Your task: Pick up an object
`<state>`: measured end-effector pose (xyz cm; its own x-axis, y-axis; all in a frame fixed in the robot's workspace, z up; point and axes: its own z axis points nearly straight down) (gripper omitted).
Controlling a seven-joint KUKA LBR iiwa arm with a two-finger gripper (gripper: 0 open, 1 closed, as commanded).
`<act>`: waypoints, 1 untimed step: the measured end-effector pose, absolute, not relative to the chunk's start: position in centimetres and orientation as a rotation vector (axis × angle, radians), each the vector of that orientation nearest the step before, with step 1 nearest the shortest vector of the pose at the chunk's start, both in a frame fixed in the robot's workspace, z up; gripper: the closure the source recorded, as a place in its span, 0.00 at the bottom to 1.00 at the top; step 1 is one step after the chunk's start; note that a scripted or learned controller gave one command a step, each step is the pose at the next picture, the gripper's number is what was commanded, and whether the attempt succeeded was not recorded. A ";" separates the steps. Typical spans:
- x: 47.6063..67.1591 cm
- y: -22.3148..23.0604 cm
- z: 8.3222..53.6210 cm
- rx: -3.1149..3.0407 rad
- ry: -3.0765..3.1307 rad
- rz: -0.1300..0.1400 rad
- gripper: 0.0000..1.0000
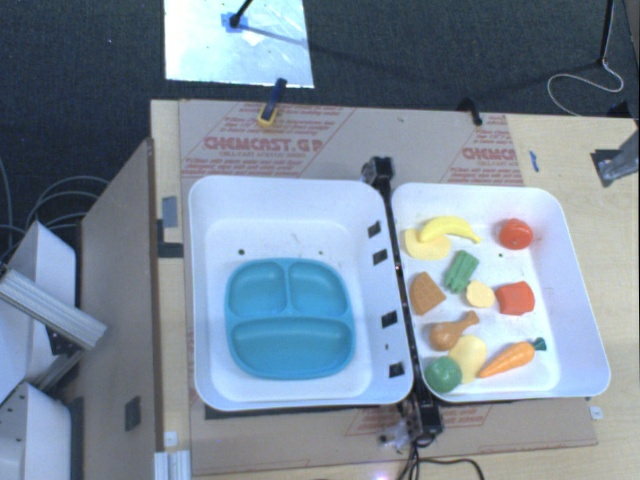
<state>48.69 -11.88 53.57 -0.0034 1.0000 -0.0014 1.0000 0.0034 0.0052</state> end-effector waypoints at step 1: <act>48.5 -18.3 37.9 2.233 2.222 -0.012 0.00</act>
<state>48.53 -18.27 37.95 0.0052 1.0000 0.0009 0.9999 -0.0052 -0.0112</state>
